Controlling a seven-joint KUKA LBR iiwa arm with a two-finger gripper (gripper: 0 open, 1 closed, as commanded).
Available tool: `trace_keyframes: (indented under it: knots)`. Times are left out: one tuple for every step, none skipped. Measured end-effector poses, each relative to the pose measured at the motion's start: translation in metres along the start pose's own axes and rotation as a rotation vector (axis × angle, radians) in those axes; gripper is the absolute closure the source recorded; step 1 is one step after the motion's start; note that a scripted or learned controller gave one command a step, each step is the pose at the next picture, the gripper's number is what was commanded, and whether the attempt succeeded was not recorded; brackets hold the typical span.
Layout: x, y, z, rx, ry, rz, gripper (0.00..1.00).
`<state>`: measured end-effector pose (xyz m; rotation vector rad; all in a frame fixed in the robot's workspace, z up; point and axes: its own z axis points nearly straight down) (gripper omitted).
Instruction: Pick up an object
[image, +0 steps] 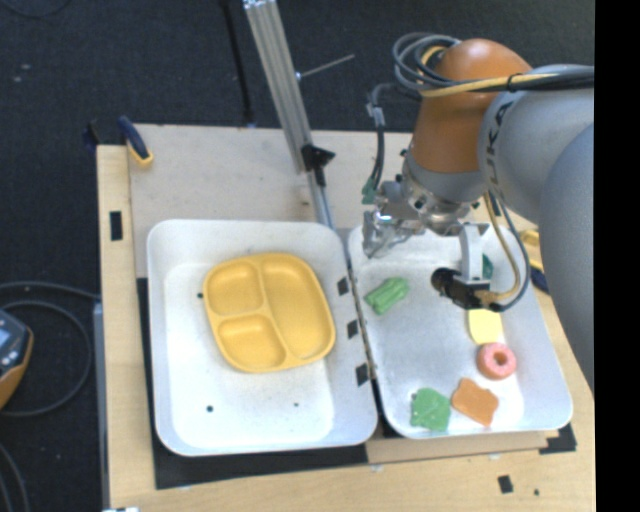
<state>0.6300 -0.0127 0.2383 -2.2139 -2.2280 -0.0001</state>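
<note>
Camera view shows the gripper (378, 238) low over the far left corner of the right bin (545, 340); whether it is open or closed cannot be told. Nearest it lies a green block (386, 294). Further off in that bin: yellow block (485, 325), pink ring (496, 361), orange piece (475, 401), green piece (431, 410). A yellow divided plate (268, 310) sits in the left bin (180, 400).

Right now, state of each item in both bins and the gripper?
yellow tray: flat in the left bin, upright
green pickle-like piece: loose in the right bin, below the gripper
yellow block: loose
pink donut: flat, loose
orange piece: loose
green leafy piece: loose
gripper: above the right bin's upper left corner
</note>
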Motion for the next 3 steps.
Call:
trace_keyframes:
  knots:
    - [0.052,-0.006,0.009,0.000,0.000,-0.001,1.00]
    - [0.099,-0.005,0.001,-0.002,0.001,-0.002,1.00]
    - [0.096,-0.005,0.002,-0.001,0.000,0.003,0.00]
